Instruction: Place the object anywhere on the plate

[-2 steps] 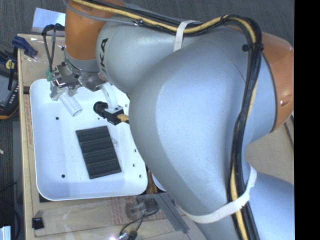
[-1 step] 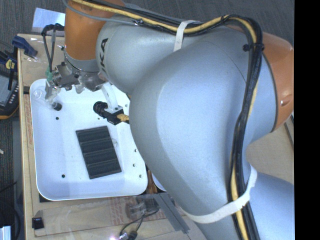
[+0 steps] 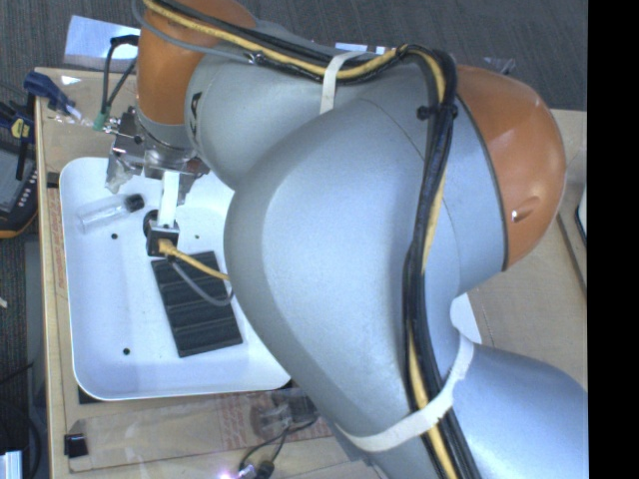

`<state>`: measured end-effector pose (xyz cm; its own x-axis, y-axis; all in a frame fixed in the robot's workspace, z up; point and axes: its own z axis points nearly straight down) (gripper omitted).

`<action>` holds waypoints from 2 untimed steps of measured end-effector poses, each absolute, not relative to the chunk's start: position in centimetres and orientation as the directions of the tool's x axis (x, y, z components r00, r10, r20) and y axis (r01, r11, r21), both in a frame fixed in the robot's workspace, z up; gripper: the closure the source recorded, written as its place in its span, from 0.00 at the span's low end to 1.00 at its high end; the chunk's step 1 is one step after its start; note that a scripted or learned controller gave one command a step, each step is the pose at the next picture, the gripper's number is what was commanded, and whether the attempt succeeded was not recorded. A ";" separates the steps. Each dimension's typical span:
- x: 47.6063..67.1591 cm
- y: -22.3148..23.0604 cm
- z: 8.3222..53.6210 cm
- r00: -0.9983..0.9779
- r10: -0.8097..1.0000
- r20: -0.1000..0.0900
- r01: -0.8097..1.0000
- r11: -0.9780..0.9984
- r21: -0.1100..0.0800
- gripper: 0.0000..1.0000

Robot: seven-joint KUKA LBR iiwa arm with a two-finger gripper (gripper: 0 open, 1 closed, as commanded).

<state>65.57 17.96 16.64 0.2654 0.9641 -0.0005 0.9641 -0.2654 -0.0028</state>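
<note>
Grey arm (image 3: 379, 257) looms closest, its hand (image 3: 140, 173) low over the white bin (image 3: 100, 357); grip state unclear. Just left of the hand lies a clear tube (image 3: 105, 211), long axis roughly left-right.

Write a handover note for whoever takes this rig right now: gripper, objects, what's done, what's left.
Gripper: low over the upper left of the white bin; the view doesn't settle its state, and nothing is visibly held.
Objects: a small clear tube lies on the bin floor just left of the gripper. A dark ribbed slab lies flat mid-bin, below the gripper.
The grey arm covers much of the bench, so I can't locate the plate.
Done: no object is visibly on a plate.
Left: pick up the object and set it on the plate.
</note>
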 end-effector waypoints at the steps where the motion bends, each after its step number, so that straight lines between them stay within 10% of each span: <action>1: 65.6 14.4 20.3 0.278 0.961 0.001 0.961 -0.278 -0.002 0.00; 2: 61.6 18.7 9.0 0.811 0.585 -0.006 0.585 -0.811 -0.003 0.00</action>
